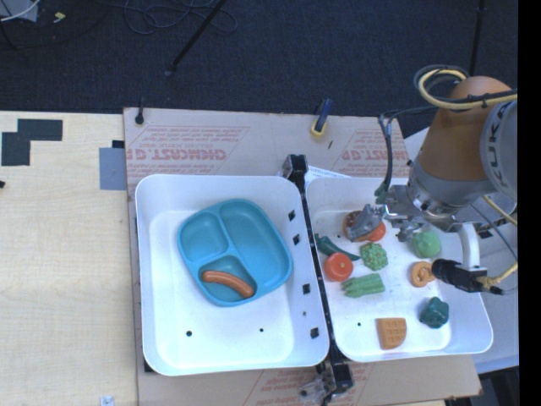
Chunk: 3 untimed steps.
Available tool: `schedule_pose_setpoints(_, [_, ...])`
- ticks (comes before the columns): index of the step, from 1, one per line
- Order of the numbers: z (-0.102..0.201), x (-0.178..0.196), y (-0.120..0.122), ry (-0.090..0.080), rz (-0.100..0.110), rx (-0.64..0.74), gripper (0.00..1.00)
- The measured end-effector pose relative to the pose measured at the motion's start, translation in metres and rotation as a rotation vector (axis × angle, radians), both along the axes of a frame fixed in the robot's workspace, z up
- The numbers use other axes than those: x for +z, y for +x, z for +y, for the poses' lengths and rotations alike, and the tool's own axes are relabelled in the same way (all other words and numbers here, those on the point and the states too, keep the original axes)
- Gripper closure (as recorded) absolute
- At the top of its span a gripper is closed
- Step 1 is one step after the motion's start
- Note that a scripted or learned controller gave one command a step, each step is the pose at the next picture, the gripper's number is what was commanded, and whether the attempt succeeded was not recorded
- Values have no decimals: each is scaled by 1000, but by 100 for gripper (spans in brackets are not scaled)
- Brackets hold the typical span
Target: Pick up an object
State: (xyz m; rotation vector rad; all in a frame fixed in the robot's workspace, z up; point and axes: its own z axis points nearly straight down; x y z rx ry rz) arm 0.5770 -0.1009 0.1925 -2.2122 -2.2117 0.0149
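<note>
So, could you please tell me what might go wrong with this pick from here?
The pincer sits low among crowded toy food in the right white bin: a red-orange piece beneath it, a green broccoli-like piece and a red tomato close by. It may nudge neighbours, or close on nothing.

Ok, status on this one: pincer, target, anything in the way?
Pincer low in right bin, over an orange-red piece; grip unclear. Broccoli and tomato crowd close by.

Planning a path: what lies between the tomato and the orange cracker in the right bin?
In the camera view, a green pod lies between the tomato and the cracker.
</note>
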Motion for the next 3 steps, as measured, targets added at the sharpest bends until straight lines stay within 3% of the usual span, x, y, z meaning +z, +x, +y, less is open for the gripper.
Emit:
schedule_pose_setpoints(1, [0,6,3,-2,-12,1,0])
schedule_pose_setpoints(2, [-7,-42,3,-2,-8,1,0])
schedule_pose_setpoints(3, [-7,-98,10,-7,-20,1,0])
